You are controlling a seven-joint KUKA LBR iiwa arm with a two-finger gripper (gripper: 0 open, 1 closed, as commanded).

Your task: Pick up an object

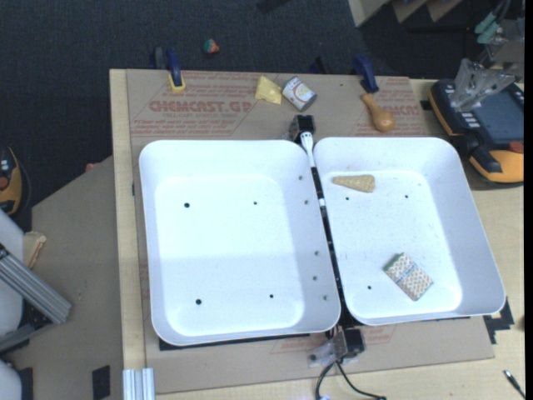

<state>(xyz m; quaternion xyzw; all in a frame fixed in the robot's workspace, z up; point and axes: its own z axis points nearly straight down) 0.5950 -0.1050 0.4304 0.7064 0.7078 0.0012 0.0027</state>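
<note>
Cables (341, 375) trail below white bins (225, 248) on brown board (216, 102) over dark carpet (125, 15); gripper (485, 80) state cannot be told.

The gripper (480, 82) hangs at the view's upper right, pointing down.

Tiny unidentifiable floor object (211, 47)

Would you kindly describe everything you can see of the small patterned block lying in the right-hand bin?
The patterned block is a small flat rectangular piece, its top covered in a fine light checkered or speckled print with a darker edge along one side. It lies flat and turned at a diagonal on the floor of the right bin, toward the near right corner, apart from the walls. Nothing touches it except the bin floor.
</note>
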